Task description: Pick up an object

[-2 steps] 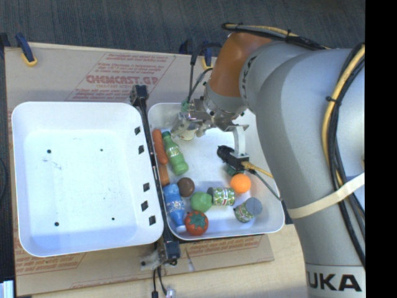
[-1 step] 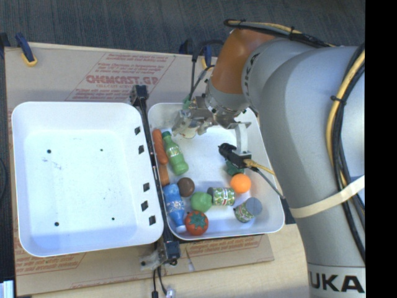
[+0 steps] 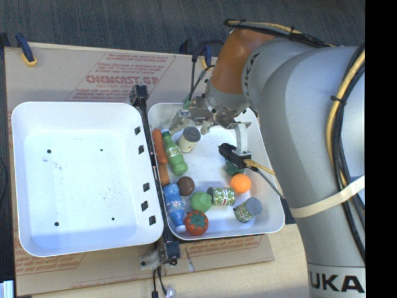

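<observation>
At front of right bin: tomato, blue bottle, grey can | middle: orange ball, green lump, brown ball, green bottle | far end: gripper low above a small jar, fingers state I cannot tell | left bin beside it on counter.

Both bins are plain white, sitting on brown cardboard with red lettering. Near the orange ball: a green bottle, blue bottle, brown ball, and a red tomato with a green top. The arm is grey with an orange band.
</observation>
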Available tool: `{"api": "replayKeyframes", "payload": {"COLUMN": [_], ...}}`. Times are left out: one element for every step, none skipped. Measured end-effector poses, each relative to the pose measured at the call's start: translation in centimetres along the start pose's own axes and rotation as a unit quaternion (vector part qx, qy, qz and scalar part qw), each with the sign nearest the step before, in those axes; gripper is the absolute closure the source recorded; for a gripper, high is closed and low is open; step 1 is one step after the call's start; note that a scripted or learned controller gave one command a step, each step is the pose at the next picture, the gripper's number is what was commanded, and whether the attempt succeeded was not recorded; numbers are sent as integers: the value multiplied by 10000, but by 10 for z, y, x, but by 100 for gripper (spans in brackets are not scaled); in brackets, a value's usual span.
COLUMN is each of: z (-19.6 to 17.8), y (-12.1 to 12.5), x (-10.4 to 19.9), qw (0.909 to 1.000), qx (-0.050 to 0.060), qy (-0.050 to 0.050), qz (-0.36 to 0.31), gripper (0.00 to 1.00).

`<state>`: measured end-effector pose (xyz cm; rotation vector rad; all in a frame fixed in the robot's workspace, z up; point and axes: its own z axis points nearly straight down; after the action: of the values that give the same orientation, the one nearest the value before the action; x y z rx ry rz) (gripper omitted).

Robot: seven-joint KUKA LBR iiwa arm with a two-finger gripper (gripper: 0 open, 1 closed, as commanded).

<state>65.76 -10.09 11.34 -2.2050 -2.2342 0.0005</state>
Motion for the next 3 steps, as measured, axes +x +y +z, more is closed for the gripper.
{"api": "replayKeyframes", "payload": {"z": [21, 10, -76], "y": [-1, -1, -3], "x": [5, 5, -57], "qw": [10000, 10000, 10000], "qx": [10, 11, -13], "qy": [-7, -4, -12], "qz": [33, 14, 47], "gripper": [0, 100, 100]}}
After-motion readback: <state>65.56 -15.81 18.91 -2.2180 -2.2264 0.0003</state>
